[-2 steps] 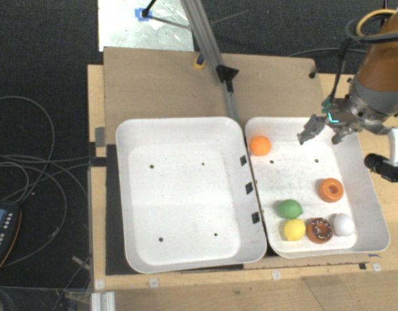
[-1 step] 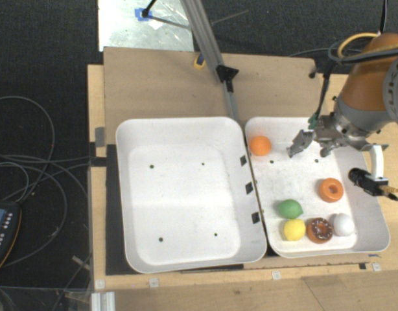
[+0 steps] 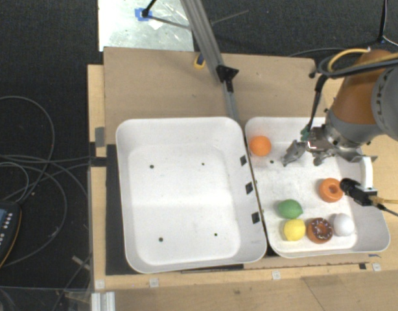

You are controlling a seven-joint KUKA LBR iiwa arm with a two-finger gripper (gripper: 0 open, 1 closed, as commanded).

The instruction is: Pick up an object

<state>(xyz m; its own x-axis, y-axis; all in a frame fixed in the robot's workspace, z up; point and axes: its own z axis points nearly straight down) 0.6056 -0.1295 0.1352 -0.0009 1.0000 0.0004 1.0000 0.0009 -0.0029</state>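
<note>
My gripper (image 3: 304,157) hangs over the back middle of the right bin (image 3: 277,186), fingers spread and nothing between them. An orange ball (image 3: 260,146) lies to its left near the bin's back left corner. Toward the front sit an orange ring (image 3: 330,190), a green ball (image 3: 290,208), a yellow ball (image 3: 293,229), a brown frosted donut (image 3: 319,229) and a white ball (image 3: 343,225). None of them touches the gripper.
The left bin (image 3: 179,193) stands beside the right one. A grey pole (image 3: 205,37) slants down from the top to the bench behind the bins. The arm's orange band (image 3: 358,89) fills the right side above the right bin.
</note>
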